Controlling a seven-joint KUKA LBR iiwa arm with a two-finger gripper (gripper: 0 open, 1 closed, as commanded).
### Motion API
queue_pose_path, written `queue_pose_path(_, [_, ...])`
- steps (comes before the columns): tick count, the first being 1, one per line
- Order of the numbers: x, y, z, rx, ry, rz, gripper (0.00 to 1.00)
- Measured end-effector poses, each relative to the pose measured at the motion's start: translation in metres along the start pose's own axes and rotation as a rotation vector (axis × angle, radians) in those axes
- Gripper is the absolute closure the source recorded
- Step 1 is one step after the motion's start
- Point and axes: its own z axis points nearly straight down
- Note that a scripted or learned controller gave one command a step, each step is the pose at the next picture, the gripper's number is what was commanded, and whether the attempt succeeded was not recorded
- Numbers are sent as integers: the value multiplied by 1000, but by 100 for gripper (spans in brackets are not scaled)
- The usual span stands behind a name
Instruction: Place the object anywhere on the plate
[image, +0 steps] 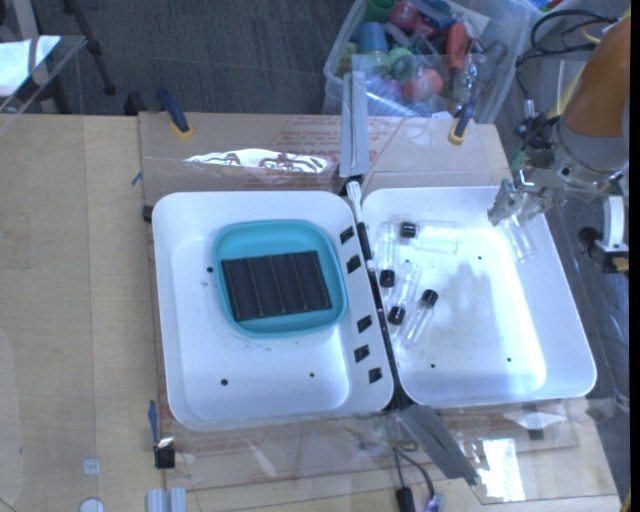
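Vials (405, 290) lie in right bin (560, 340); end effector (515, 208) above, grip state unclear

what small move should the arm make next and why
Probably swing the claw left and down toward the clear vials with black caps. It sits at the right bin's upper right rim, well apart from the vials lying along that bin's left side. The teal plate in the left bin already holds a dark ridged block.
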Motion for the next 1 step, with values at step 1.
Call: queue_pose_path(1, [0, 0, 0, 0, 0, 0, 0])
